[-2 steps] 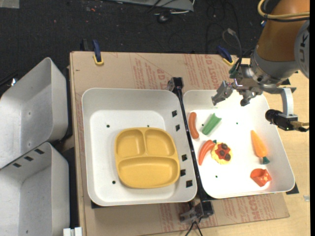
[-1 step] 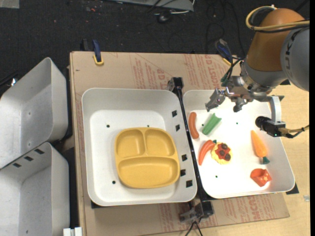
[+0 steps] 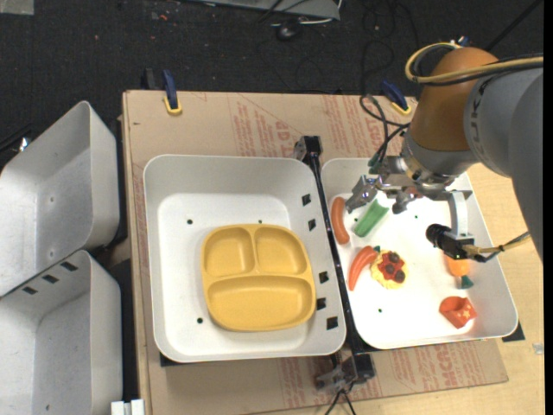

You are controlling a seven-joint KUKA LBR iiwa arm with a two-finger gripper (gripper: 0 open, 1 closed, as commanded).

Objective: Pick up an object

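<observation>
Two shallow white bins sit side by side on a brown board. The left bin (image 3: 164, 232) carries one yellow divided plate (image 3: 257, 277), lying flat a little toward its near edge, with three compartments.

The right bin (image 3: 497, 318) holds the small toy foods. A green cylinder (image 3: 371, 218) lies tilted near the bin's far left corner, and the pincer (image 3: 380, 199) hangs right over its upper end, with metal fingers showing on either side of it; whether they grip it or stand apart I cannot tell. A sausage (image 3: 340, 220) lies along the left wall. A red chili pepper (image 3: 362, 266) sits beside a small yellow piece topped with red bits (image 3: 390, 270) near the bin's middle. An orange carrot-like piece (image 3: 459, 264) rests toward the right wall, and a red pepper piece (image 3: 457, 310) lies near the near right corner.
</observation>
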